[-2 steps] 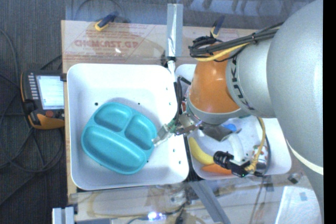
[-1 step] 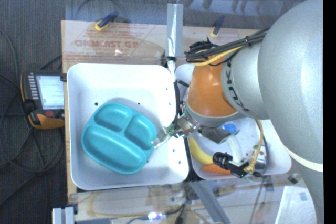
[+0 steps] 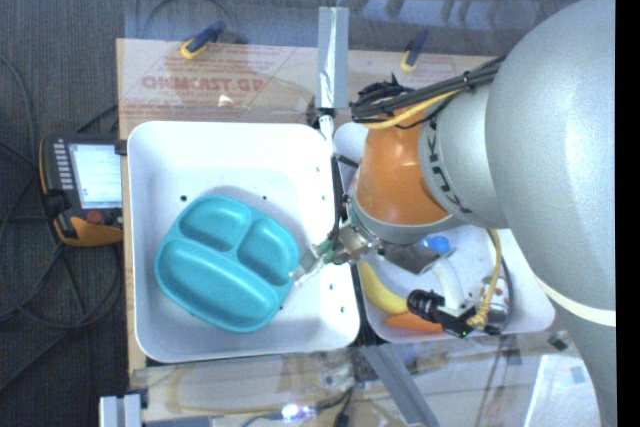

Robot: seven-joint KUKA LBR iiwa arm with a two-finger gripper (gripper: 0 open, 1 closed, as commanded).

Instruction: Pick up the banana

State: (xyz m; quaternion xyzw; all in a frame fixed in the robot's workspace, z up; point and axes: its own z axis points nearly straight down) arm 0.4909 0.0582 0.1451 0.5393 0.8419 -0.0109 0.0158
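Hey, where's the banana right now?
The banana lies in the right bin, near its left wall, partly under the arm's orange band, with an orange object just below it.

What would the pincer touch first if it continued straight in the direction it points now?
Probably the teal divided plate in the left bin. The pincer points left toward the plate's right rim, though its height above is unclear.

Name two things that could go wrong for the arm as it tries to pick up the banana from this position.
1. The gripper sits over the left bin, next to the teal divided plate, while the banana lies in the right bin; closing here would likely miss it.
2. The arm covers much of the banana, and an orange object lies close beside it, so a grasp might catch the wrong thing.
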